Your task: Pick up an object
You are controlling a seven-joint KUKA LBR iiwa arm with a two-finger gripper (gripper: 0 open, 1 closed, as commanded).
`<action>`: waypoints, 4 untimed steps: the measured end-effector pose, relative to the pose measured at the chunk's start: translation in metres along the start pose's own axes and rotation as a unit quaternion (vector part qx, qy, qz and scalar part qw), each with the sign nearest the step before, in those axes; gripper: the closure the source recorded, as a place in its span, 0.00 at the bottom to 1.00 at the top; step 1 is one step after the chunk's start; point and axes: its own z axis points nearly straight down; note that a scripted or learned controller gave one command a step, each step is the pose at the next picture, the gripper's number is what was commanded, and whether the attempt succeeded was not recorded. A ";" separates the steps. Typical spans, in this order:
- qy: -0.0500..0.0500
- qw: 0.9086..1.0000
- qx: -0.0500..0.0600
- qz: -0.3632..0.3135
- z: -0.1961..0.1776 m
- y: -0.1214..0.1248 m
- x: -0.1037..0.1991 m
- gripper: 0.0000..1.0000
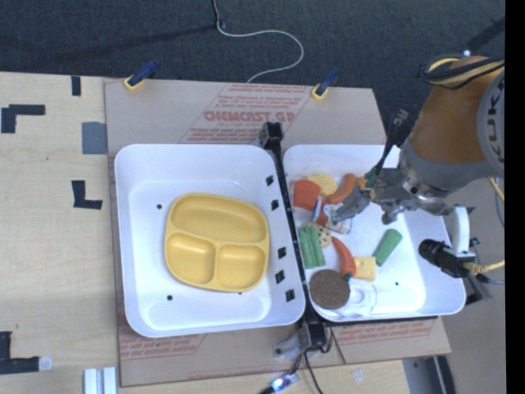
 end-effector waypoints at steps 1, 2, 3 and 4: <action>-0.001 1.000 -0.007 -0.001 -0.006 0.003 0.000 0.00; -0.001 1.000 -0.005 -0.001 0.038 0.000 0.005 0.00; -0.001 1.000 -0.004 -0.001 0.100 0.004 0.001 0.00; -0.001 1.000 -0.006 -0.001 0.143 0.004 0.002 0.00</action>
